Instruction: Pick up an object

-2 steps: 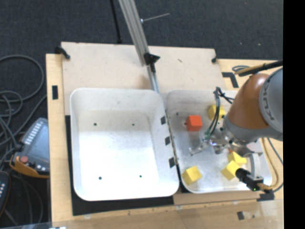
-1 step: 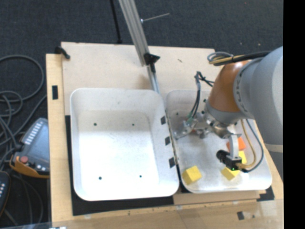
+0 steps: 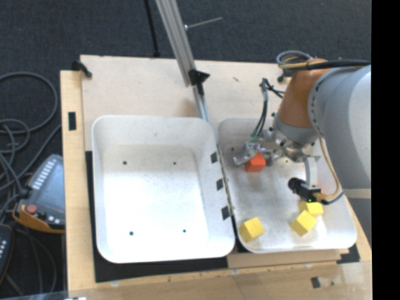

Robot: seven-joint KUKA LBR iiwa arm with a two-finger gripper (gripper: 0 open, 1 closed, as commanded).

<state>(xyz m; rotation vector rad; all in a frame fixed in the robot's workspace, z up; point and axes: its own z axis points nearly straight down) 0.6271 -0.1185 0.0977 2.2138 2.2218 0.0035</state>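
- Orange block [image 3: 255, 163] is the piece at the gripper — it sits in the right bin [image 3: 275, 239], near that bin's far left part, right under the tool.
- Left of it all, a grey handheld pendant [image 3: 44, 189] with an orange edge lies on the dark floor among loose cables.
- Left bin [image 3: 153, 127] is white and shallow, beside the right one, their inner walls touching.
- A slanted aluminium post [image 3: 178, 36] rises from the bench behind the two bins.
- Gripper [image 3: 253, 157] hangs from the grey arm with its orange band [image 3: 299, 99]; its metal fingers seem to straddle the orange block, but whether they pinch it I cannot tell.
- Nearer the front of the right bin lies one yellow cube [image 3: 252, 228].
- Further right — two more yellow blocks [image 3: 307, 219], touching each other, close to the bin's right wall.
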